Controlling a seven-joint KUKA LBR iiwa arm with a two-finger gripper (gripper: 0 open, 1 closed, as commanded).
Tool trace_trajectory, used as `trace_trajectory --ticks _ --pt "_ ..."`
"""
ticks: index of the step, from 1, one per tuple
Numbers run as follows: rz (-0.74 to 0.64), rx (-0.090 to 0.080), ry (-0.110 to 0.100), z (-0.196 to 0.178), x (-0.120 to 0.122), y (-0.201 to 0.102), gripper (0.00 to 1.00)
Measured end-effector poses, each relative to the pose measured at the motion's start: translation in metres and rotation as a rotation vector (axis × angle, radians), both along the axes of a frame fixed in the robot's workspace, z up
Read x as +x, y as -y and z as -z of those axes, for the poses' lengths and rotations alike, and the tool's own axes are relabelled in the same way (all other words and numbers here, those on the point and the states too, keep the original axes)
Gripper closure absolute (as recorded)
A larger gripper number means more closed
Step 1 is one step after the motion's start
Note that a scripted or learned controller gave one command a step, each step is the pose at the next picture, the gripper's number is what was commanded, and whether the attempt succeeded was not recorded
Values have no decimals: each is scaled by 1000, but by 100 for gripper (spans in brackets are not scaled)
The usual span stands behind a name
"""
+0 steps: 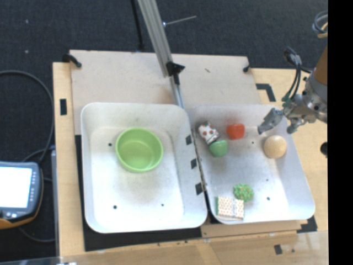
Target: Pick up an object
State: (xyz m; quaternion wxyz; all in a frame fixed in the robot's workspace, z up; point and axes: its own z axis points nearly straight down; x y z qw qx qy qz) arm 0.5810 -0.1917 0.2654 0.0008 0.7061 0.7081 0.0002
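End effector (281, 121) hangs spread open and empty right above the tan ball (274, 146), probably lining up since the ball sits apart from the other bits.

1. A robotics lab or test workshop, seen from a camera fixed above a bench.
2. The wooden bench (66, 148) stands on dark carpet-like flooring (55, 15).
3. Two shallow white bins sit side by side on it, the left bin (99, 203) and the right bin (287, 192), like a test fixture.
4. A metal rail (154, 26) slants down from the top to the bench.
5. A handheld control screen (16, 192) rests at the left edge, with a black cable (33, 81) looping nearby.
6. A robot arm (314, 93) with trailing wires reaches in from the right.
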Motion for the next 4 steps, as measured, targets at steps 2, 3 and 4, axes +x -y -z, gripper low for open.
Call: trace_trajectory --ticks 2,3,4 --pt "0 0 -6 58 8 -4 0" --pt "-1 0 -6 114 10 -12 0" --pt "2 0 -5 166 9 -11 0"
